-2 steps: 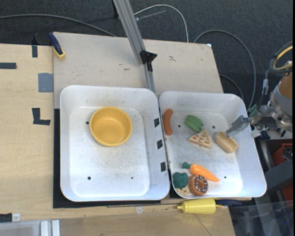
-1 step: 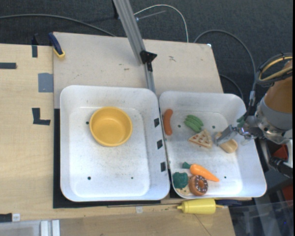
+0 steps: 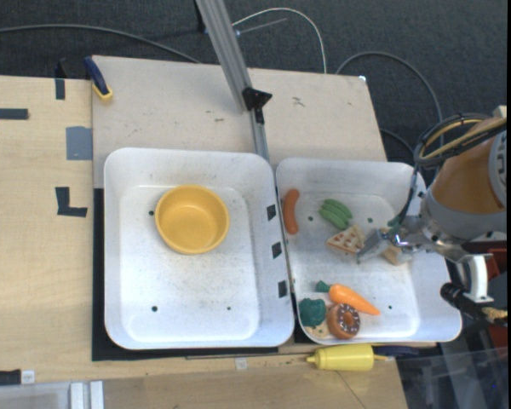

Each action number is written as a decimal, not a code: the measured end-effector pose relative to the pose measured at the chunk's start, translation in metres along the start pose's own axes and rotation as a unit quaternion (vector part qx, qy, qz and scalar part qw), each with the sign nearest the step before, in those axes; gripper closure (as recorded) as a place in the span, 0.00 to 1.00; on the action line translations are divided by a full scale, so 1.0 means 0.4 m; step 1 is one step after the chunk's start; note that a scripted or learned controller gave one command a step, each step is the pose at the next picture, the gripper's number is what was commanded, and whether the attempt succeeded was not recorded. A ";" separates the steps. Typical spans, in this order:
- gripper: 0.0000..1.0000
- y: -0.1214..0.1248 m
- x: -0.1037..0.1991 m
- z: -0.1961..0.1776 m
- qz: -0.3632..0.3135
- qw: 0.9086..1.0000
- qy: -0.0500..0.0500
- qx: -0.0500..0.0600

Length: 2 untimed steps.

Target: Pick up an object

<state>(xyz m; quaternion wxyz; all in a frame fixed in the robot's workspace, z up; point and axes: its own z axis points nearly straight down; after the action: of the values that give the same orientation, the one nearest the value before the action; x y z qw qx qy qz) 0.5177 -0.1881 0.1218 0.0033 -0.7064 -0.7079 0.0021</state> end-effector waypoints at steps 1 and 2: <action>1.00 0.003 0.000 -0.033 0.000 1.000 0.000 -0.002; 1.00 0.018 0.023 -0.163 0.000 1.000 -0.001 -0.006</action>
<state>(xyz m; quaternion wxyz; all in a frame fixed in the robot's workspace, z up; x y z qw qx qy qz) 0.5253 -0.1789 0.1868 -0.0017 -0.7061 -0.7081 -0.0009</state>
